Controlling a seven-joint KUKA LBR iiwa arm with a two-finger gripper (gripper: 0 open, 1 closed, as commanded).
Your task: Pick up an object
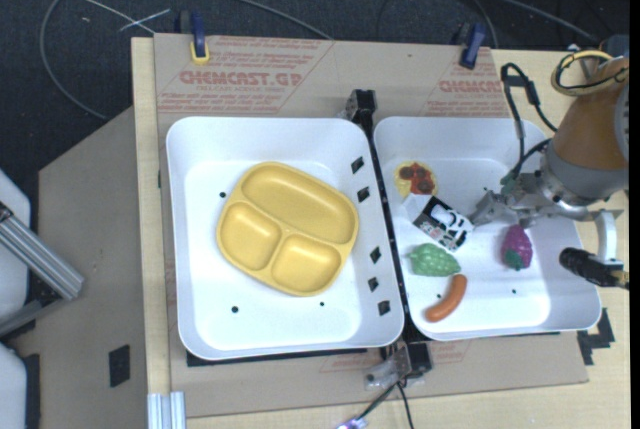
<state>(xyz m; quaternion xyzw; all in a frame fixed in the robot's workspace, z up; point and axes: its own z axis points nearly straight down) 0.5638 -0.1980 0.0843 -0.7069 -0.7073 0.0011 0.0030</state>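
Observation:
The right bin [480, 139] holds several small toys. A purple fruit-like toy [517, 247] lies at its right side. A black-and-white toy [443, 222] sits near the middle, with a red-and-yellow toy [417, 179] behind it. A green toy [433, 261] and an orange sausage [447, 298] lie toward the front. My gripper [508, 206] hangs low over the right bin, just behind the purple toy and to the right of the black-and-white toy. The grey wrist and orange band [590, 122] rise behind it. Nothing is visibly held.
The left bin [200, 317] carries a yellow divided plate [288, 228]. A black divider with clips [375, 217] runs between the bins. Cables [515, 102] loop by the arm at the back right. Blue clamps [198, 35] pin the board's far edge.

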